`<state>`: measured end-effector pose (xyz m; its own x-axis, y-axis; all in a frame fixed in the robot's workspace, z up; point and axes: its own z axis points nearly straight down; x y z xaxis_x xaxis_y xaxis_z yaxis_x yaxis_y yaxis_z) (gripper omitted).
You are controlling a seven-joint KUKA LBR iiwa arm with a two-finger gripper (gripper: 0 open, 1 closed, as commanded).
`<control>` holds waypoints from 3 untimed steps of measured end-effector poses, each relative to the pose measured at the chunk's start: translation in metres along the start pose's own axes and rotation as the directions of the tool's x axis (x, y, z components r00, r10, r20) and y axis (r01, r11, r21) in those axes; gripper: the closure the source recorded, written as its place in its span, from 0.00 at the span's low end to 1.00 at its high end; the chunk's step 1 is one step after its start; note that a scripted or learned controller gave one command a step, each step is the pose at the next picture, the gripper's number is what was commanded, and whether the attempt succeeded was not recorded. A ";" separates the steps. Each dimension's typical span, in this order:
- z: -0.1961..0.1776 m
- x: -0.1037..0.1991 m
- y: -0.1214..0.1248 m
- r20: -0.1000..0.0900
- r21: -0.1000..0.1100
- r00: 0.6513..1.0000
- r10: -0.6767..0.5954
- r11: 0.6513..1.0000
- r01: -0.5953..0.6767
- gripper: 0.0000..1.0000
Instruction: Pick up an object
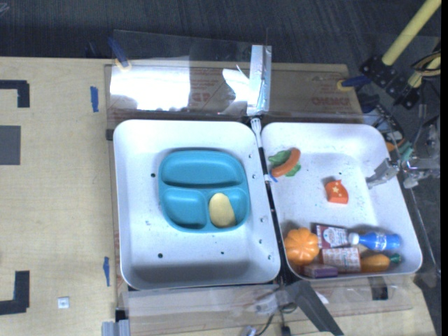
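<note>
The right bin (pixel 315 133) holds several items. An orange and green toy carrot (pixel 285 161) lies near its left wall, and a small orange-red piece (pixel 337 192) sits near the middle. Along the front wall lie an orange pumpkin (pixel 302 246), a bottle with a blue cap end (pixel 360 240), a red-labelled packet (pixel 341 258) and an orange item (pixel 376 262). In the left bin (pixel 133 208) a blue divided tray (pixel 199 184) carries a yellow egg-shaped object (pixel 222 209). My gripper (pixel 392 168) hangs at the right bin's right rim, above and apart from the objects.
A clear plastic sheet and a metal upright (pixel 258 79) stand behind the bins. A yellow pole (pixel 416 19) and cables sit at the top right. The wooden bench (pixel 49 187) extends to the left.
</note>
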<state>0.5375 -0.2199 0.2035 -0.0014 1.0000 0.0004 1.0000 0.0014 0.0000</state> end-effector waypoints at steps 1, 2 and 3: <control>-0.092 0.029 -0.013 0.003 -0.010 0.998 -0.060 0.998 0.060 0.00; 0.056 0.093 -0.001 -0.004 0.008 0.991 -0.131 0.991 0.131 0.00; 0.116 0.063 0.049 0.003 -0.008 0.992 -0.129 0.992 0.129 0.00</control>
<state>0.5861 -0.1564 0.0879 -0.1301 0.9915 -0.0029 0.9915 0.1301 0.0084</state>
